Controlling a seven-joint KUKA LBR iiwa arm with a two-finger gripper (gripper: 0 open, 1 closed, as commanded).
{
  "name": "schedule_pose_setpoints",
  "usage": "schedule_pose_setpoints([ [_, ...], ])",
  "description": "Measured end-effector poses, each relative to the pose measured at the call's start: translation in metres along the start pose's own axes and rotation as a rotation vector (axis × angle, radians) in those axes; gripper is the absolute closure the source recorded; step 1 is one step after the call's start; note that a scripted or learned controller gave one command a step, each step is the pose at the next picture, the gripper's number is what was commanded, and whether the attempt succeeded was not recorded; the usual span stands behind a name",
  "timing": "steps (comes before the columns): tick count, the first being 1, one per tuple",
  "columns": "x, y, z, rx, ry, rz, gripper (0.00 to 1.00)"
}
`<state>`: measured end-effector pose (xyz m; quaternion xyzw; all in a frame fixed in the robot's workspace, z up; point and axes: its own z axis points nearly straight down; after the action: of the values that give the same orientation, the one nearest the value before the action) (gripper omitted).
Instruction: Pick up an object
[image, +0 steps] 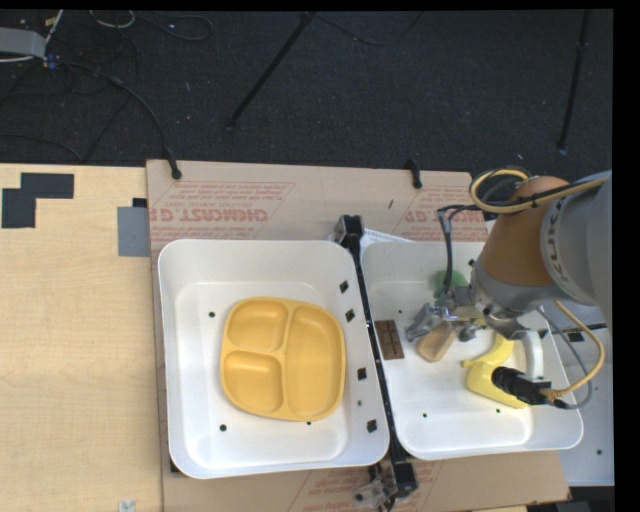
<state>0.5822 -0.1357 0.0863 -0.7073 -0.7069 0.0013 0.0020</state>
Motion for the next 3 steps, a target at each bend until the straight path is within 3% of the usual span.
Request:
schedule_pose_setpoints([
  [1, 0.000, -0.001, -0.010, 0.002, 0.001, 0.002, 1.00],
  [3, -0.006, -0.008, -0.090, -0.001, 0.000, 0.004, 1.00],
])
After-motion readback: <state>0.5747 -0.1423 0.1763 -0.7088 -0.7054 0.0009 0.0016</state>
